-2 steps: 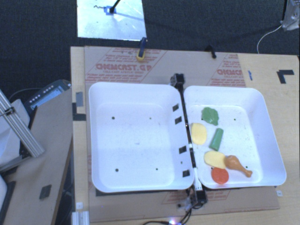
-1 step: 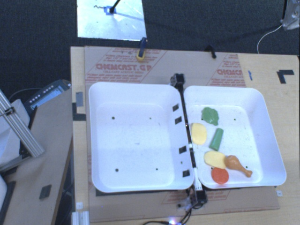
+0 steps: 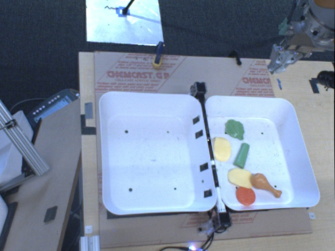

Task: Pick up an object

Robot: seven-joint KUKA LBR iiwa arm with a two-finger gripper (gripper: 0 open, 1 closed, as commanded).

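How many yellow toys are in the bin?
2. One pale yellow piece lies near the divider, left of the green stick. The other yellow piece sits lower, touching the brown drumstick and just above the red round toy. None looks hidden.

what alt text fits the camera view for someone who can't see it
Two shallow white bins sit side by side; the right bin holds six toy foods: green leafy piece, pale yellow piece, green cylinder, yellow piece, brown drumstick, red-orange round piece. The grey gripper hangs beyond the bin's far edge.
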